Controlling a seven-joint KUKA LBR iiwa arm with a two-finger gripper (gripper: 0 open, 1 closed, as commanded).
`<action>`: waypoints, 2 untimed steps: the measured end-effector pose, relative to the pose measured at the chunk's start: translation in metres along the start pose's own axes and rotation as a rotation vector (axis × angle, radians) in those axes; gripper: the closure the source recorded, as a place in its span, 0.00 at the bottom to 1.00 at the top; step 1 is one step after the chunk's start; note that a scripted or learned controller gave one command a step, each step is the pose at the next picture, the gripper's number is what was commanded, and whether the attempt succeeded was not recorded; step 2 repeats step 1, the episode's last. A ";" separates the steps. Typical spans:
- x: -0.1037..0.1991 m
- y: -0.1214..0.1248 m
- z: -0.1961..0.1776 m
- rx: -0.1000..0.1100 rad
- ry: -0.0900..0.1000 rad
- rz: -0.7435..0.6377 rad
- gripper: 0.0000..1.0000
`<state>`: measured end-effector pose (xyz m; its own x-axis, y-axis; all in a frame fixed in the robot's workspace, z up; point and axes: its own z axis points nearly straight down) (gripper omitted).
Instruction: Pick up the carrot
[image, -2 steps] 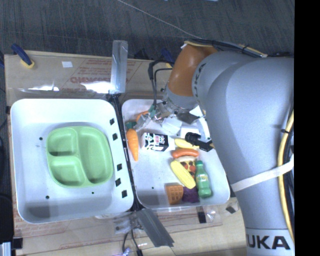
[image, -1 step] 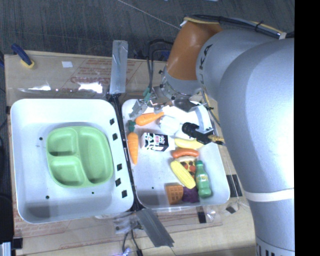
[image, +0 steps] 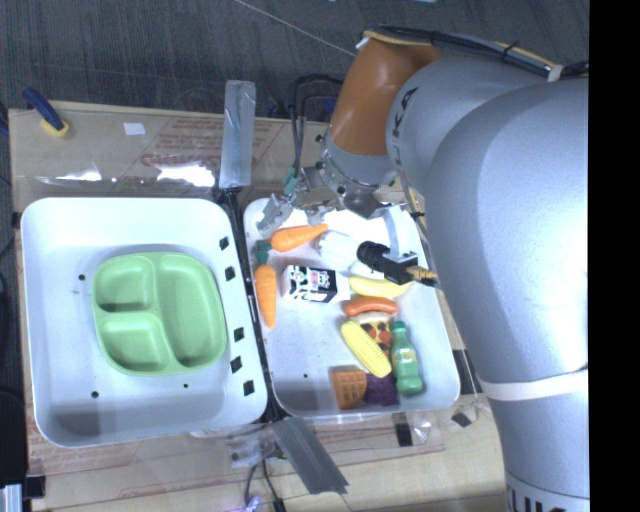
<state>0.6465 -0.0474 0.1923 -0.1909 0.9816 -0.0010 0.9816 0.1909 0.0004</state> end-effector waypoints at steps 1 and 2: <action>0.001 0.000 0.000 0.001 0.001 -0.001 0.00; 0.001 0.000 0.000 0.001 0.001 -0.001 0.00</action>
